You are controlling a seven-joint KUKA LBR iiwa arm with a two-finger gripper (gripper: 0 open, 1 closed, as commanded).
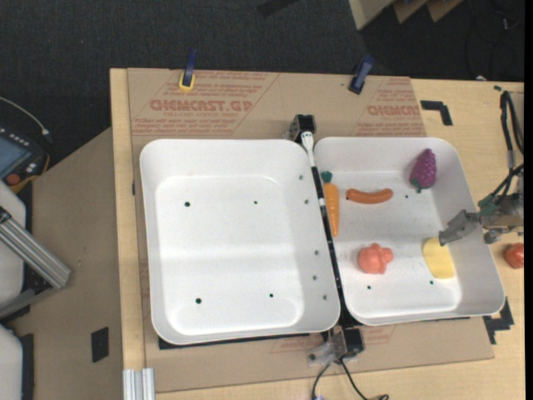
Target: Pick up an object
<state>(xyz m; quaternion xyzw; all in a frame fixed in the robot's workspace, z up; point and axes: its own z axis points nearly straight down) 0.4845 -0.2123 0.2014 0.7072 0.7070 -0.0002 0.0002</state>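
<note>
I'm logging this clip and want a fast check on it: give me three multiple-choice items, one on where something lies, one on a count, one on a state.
1. Where does the carrot lie?
A. Middle of the left bin
B. In the right bin, along its left wall
C. On the cardboard outside the bins

2. How many things lie in the right bin?
A. Two
B. Five
C. Eight

3. What is the gripper doing?
A. Hanging low over the right bin's right side, by the yellow piece
B. Resting in the left bin
C. Lifting the carrot high

Answers: 1 B, the carrot runs beside the divider. 2 B: carrot, sausage, grapes, red piece, yellow piece. 3 A, its tip sits just above the yellow piece.
</note>
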